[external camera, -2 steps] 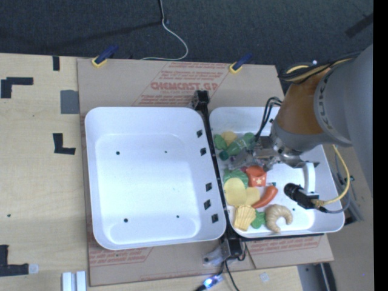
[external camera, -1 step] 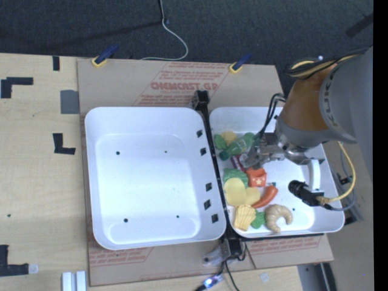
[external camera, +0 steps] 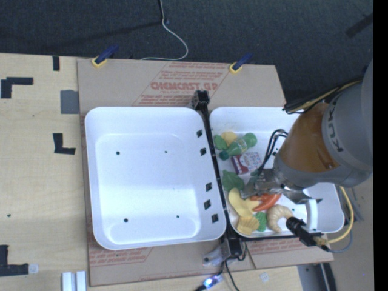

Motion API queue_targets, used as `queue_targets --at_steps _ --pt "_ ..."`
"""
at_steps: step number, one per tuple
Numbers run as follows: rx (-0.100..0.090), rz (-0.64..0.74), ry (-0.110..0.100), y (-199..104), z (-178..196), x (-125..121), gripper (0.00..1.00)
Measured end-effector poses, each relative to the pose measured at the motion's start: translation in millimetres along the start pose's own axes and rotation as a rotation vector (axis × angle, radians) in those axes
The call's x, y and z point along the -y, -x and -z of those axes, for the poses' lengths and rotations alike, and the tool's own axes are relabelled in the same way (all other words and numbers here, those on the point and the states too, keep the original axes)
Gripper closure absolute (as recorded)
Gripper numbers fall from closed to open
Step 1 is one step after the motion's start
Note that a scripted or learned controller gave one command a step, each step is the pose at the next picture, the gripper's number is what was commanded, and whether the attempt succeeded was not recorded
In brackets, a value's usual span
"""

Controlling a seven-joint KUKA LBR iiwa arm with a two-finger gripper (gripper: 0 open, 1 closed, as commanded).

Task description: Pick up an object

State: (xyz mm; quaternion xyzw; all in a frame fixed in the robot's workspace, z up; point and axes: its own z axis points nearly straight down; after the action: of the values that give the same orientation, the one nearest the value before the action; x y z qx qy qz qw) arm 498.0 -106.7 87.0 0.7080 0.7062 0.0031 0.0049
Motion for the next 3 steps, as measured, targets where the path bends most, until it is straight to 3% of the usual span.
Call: queue_targets --at_steps 1,2,3 --pt "-0.002 0.004 -0.008 11 -1 -38 1.0" --pt "-0.003 0.006 -0.01 -2 8 -76 1.0" --pt "-0.003 0.004 -0.004 43 -1 -105 1.0"
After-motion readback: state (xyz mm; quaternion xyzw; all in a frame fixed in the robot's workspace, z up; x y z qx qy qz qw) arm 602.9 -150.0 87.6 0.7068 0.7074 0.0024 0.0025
